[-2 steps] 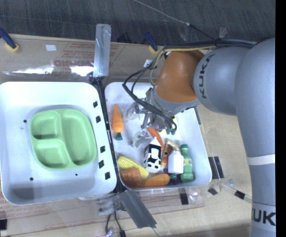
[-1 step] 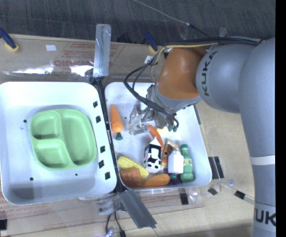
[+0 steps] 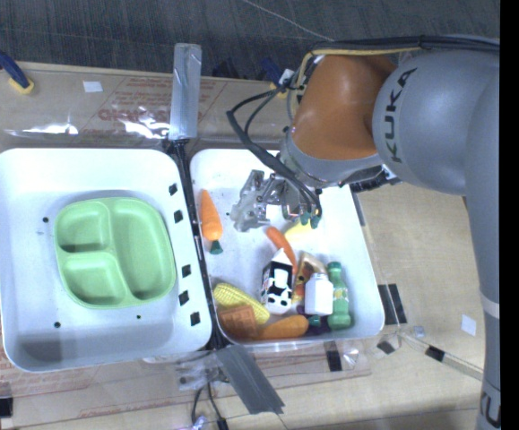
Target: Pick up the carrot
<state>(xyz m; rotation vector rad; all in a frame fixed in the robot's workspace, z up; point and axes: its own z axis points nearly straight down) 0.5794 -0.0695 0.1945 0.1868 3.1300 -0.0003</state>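
An orange carrot [image 3: 209, 217] with a small green top lies in the right bin [image 3: 220, 163], along its left wall, pointing away from the camera. My gripper [image 3: 252, 199] hangs over the middle of that bin, a short way right of the carrot and apart from it. It is open, with nothing between the metal fingers. A smaller orange carrot-like piece [image 3: 281, 240] lies just below and right of the gripper.
The near end of the right bin is crowded: yellow corn [image 3: 239, 299], a black-and-white carton [image 3: 279, 287], a white bottle [image 3: 318, 294], a green bottle [image 3: 338, 301] and a long orange item [image 3: 286, 327]. A green divided plate [image 3: 114, 249] sits in the left bin [image 3: 26, 168].
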